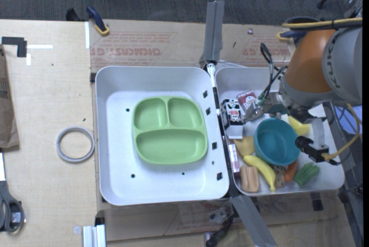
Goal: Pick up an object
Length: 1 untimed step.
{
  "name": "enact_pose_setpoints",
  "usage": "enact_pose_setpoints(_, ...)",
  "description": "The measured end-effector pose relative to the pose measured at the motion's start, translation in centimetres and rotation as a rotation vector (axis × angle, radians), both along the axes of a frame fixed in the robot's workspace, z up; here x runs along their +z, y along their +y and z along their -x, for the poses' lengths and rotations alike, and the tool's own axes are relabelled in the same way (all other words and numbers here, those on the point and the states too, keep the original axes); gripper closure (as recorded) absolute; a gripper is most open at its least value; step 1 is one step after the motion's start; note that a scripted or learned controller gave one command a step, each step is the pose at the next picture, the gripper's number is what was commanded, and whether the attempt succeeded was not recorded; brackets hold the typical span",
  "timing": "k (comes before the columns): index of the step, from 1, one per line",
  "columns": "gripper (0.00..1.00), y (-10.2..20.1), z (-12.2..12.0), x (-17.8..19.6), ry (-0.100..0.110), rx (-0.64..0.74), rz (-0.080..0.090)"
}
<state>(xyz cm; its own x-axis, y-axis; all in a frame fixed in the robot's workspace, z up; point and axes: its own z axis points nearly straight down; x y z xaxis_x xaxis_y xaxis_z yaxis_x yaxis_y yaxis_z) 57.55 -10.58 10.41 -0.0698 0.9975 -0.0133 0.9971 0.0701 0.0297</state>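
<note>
Here, grey tool (256,110) lowered into right white bin (230,75) beside round teal plastic bowl (277,140), yellow toy banana (261,169) nearby, grip state not discernible.

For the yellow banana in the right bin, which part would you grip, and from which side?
Grip the banana across its narrow middle, coming straight down from above. It lies flat, curving from beside the blue bowl toward the bin's front edge. The bowl and the neighbouring toy food crowd its sides, so this is probably the only open approach.
</note>
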Motion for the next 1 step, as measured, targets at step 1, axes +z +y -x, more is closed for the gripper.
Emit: enact_pose_setpoints(1,0.00,-0.70,0.38,-0.13,0.005,0.121,-0.002)
